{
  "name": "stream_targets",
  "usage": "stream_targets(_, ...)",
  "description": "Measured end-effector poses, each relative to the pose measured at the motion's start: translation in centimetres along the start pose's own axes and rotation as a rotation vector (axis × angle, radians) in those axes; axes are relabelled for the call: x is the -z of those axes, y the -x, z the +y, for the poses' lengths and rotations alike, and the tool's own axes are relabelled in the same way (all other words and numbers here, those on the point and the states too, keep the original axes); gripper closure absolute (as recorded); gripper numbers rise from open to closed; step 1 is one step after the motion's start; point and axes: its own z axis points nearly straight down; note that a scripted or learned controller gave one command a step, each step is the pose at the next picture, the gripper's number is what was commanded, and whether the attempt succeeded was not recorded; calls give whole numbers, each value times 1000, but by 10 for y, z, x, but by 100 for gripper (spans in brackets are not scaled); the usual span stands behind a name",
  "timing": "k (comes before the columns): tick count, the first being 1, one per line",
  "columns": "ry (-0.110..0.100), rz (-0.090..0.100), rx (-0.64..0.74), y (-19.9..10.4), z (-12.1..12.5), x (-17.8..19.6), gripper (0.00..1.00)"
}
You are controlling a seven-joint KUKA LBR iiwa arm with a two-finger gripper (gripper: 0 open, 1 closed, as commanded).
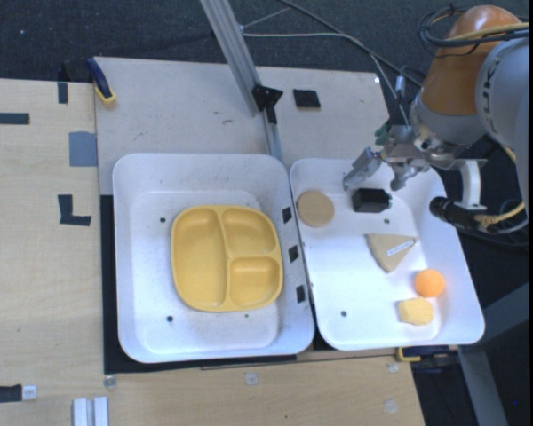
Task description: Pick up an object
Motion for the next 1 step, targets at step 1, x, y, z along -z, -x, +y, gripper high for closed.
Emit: stream_targets(1, -5, -1, -1, 3, -4, -64, 0)
